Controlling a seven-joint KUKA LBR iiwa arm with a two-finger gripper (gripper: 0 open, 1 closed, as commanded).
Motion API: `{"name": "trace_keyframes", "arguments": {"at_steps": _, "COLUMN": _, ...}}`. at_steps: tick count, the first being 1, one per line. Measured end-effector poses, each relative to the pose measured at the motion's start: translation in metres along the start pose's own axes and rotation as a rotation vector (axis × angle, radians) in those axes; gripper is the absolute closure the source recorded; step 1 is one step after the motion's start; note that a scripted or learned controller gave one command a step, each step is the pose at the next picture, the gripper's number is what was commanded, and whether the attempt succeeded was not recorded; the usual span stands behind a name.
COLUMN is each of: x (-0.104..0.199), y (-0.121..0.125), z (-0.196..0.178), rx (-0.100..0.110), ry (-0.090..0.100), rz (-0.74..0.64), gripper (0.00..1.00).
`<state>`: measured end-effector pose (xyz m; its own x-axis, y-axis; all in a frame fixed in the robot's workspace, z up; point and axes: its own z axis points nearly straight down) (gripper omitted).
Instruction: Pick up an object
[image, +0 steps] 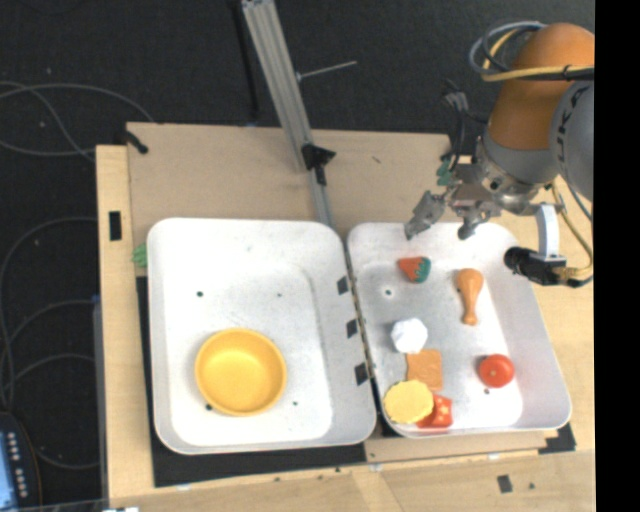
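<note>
The gripper (441, 222) hangs with fingers spread over the far edge of the right bin (530, 330), holding nothing. Just nearer than it lies a red-and-green strawberry (413, 268), with a drumstick (468, 293) beside that. In the left bin (300, 260) sits a yellow bowl (240, 372).

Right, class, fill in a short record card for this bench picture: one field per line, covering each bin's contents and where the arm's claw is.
left bin: one round yellow bowl, near its front
right bin: orange-red piece with green end, orange drumstick-shaped toy, small white lump, flat orange square, round yellow disc, red piece beside the disc, round red tomato-like toy
claw: open, above the right bin's far edge, holding nothing
</note>
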<state>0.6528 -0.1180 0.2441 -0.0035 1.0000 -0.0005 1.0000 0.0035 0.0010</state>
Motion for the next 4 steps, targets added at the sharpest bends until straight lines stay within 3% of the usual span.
{"name": "trace_keyframes", "arguments": {"at_steps": 1, "x": 0.0, "y": 0.0, "z": 0.0, "rx": 0.0, "ry": 0.0, "rz": 0.0, "gripper": 0.0}}
{"name": "trace_keyframes", "arguments": {"at_steps": 3, "x": -0.003, "y": -0.003, "z": 0.127, "rx": 0.007, "ry": -0.001, "rz": 0.005, "gripper": 0.0}}
{"name": "trace_keyframes", "arguments": {"at_steps": 4, "x": -0.005, "y": -0.003, "z": 0.144, "rx": 0.002, "ry": -0.002, "rz": 0.006, "gripper": 0.0}}
